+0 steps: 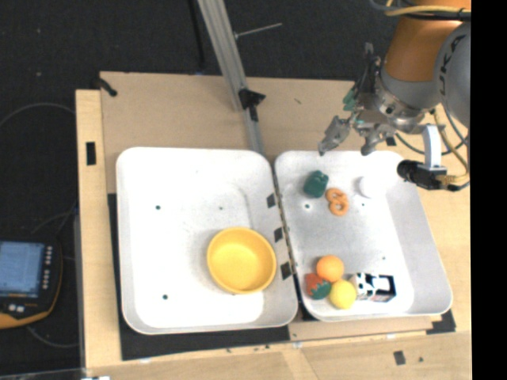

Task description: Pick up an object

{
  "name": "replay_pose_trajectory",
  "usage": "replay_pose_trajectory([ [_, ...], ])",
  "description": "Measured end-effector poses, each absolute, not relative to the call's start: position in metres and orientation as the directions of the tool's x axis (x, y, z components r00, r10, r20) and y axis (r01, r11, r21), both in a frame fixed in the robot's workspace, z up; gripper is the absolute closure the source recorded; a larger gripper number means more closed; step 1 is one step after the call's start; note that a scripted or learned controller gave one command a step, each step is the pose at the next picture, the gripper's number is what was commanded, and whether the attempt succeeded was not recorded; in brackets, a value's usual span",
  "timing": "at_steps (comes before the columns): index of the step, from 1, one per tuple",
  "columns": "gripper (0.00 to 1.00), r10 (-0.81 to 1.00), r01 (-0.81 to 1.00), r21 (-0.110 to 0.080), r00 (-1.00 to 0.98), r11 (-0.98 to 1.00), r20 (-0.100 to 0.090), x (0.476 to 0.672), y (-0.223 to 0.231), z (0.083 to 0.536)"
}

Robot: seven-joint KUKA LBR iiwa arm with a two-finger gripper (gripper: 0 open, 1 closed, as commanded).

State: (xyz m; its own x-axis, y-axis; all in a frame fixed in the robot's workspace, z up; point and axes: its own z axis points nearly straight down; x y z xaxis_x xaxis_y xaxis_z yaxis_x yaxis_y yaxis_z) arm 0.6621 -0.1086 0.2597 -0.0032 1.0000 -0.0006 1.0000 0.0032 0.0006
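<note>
The gripper (352,143) hangs above the far edge of the right bin (412,236), its jaws spread apart and grasping nothing.

The likeliest targets lie just below it: a green block (316,184) and, beside it, a small orange pretzel-shaped piece (338,202). Near the bin's front corner an orange ball (330,268), a yellow ball (343,294), a red-and-green piece (318,288) and a black-and-white box (375,286) crowd together, touching.

I judge that cluster risky: the jaws coming down there could wedge between neighbours or knock the balls rolling. The pretzel lies flat and may slip under the tips. The green block sits near the bin's wall, which could catch one finger. The yellow bowl (242,260) rests in the left bin (158,180), well apart.
</note>
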Motion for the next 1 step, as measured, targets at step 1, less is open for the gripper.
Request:
replay_pose_trajectory([
  [1,0.0,1.0,1.0,0.0,-0.004,0.004,-0.001,0.6621,-0.1088,0.2597],
])
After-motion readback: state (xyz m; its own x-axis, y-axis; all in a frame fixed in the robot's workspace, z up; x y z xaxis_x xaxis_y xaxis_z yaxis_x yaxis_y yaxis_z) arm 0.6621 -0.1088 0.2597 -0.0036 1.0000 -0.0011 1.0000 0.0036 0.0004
